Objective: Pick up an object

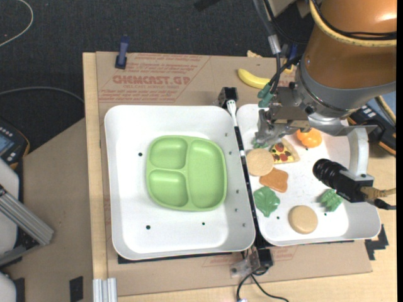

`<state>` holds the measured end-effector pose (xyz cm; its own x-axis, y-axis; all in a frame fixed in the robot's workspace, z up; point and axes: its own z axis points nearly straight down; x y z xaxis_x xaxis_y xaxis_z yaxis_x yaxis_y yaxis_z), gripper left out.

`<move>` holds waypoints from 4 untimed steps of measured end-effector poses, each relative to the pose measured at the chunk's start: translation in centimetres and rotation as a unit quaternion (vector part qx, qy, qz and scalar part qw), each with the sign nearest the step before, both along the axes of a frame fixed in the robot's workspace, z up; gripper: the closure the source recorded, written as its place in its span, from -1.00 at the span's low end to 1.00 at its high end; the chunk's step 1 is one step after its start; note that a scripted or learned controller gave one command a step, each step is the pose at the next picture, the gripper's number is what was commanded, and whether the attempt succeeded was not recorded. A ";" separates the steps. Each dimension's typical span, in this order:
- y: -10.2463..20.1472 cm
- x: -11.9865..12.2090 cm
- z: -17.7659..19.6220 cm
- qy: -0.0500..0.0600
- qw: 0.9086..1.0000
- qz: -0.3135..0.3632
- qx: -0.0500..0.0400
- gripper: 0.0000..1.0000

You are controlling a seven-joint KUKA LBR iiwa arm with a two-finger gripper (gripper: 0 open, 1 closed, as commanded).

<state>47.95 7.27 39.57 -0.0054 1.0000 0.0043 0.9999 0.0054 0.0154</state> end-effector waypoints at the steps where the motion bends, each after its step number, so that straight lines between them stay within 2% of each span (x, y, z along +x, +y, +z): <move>1: 7.6 0.0 2.8 0.005 1.000 0.002 0.000 1.00; 2: 7.1 0.0 3.7 0.006 1.000 -0.002 -0.002 1.00; 3: 8.5 6.4 -6.7 0.013 1.000 -0.004 -0.004 1.00; 4: 15.6 10.5 -6.2 0.006 1.000 0.001 -0.001 1.00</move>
